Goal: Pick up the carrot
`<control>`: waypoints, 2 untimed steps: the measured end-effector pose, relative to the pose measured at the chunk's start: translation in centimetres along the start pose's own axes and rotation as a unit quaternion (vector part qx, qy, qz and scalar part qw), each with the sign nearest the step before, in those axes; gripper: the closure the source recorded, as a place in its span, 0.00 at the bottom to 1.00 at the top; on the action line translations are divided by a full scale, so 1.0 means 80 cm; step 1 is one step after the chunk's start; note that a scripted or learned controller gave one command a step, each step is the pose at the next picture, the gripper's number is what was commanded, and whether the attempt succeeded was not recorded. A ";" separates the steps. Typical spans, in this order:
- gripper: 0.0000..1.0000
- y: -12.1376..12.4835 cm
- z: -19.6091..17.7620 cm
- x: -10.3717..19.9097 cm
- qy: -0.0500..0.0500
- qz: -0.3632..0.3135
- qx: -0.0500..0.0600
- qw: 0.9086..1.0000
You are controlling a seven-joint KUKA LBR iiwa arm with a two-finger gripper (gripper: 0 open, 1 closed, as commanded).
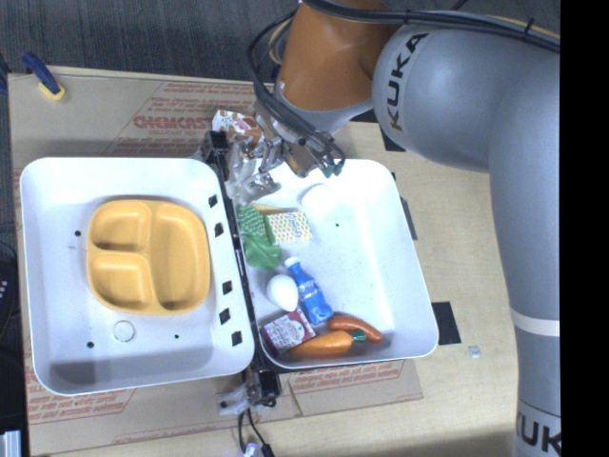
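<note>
- Carrot [322, 346] first: we see it lying along the right bin's [404, 255] near wall, touching a hot dog [357, 328] and a small red packet [285, 331].
- Next up, egg [283, 291] and blue bottle [310, 295] crowd just behind, so we'd approach from above, fingers across the carrot.
- Farthest, our gripper [255, 174] hangs at the bin's far left corner; its spread we can't tell.

So the gripper [255, 174] hangs over the far left corner of the right bin [381, 246], well apart from the carrot [322, 347] lying at the near edge beside a blue bottle [310, 293]. A yellow tray [149, 253] sits in the left bin [57, 331].
</note>
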State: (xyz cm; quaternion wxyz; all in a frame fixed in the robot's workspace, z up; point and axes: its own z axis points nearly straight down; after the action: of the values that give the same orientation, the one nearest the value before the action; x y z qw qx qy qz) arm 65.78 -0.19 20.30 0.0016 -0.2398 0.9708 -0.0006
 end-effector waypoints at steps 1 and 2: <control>1.00 -0.047 -0.112 0.025 0.000 -0.139 0.000 0.990; 1.00 -0.150 -0.110 0.079 0.000 -0.276 0.000 0.961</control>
State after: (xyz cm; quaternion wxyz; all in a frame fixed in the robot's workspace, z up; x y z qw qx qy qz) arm 65.71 -13.73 29.11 0.0013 -0.4986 0.8668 -0.0008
